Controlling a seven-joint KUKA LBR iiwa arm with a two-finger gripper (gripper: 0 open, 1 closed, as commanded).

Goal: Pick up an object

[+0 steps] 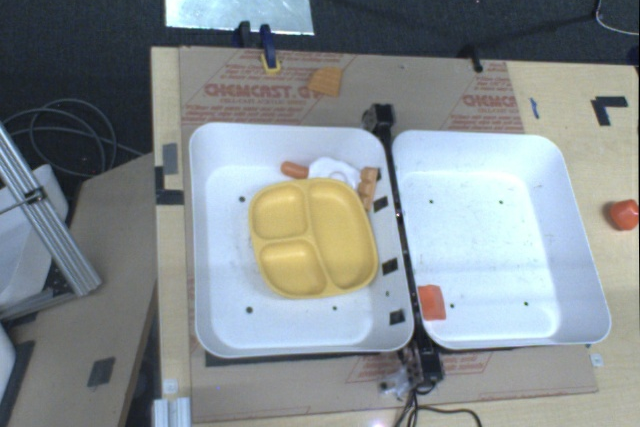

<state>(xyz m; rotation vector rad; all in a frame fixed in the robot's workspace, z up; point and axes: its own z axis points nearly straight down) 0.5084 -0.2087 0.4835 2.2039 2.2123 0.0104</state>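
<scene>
One thing cannot be told: whether the gripper is released or clenched. In the left bin a yellow divided plate is laid at the middle. Just beyond it an orange sausage and a white item are seen, with a tan piece by the right wall. In the right bin an orange-red block is set in the near left corner. Outside the bins, a red object is left on the bench.

Bench under two white bins
</scene>
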